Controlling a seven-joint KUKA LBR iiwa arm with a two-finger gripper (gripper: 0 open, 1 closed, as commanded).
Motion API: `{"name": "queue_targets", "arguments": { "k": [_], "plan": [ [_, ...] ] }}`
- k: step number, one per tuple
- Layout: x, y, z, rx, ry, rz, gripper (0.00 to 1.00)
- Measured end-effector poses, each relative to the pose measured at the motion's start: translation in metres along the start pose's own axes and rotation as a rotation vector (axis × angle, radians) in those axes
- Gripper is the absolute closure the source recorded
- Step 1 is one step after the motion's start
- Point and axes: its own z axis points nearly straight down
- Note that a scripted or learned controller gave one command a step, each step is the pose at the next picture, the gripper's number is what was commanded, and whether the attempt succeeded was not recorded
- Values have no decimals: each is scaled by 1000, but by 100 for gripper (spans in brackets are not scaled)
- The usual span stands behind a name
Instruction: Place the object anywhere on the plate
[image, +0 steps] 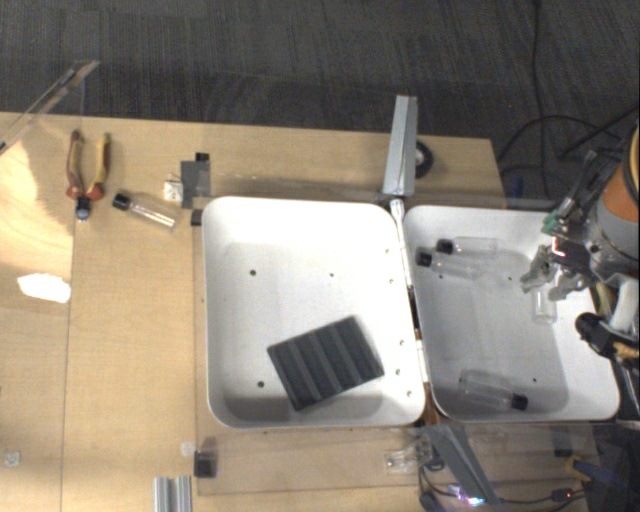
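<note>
A dark grey ridged plate (325, 362) lies at a slant in the front half of the left bin (230, 300). In the right bin (470, 320) lie two clear vials with black caps: one (455, 258) near the back left, the other (490, 392) near the front wall. My gripper (548, 283) hangs over the right side of the right bin, well away from the plate. A faint clear shape (543, 305) shows just under it; whether it is held is unclear.
On the bench left of the bins lie red-handled pliers (87, 170), another small vial (145, 210) and a white scrap (45, 288). A metal post (403, 145) stands behind the gap between the bins. Cables and arm parts crowd the right edge.
</note>
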Motion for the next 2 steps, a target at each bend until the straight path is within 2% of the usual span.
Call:
{"name": "queue_targets", "arguments": {
  "k": [1, 2],
  "plan": [
    [114, 6, 30, 5, 1, 49, 100],
    [206, 28, 2, 3, 1, 52, 100]
  ]
}}
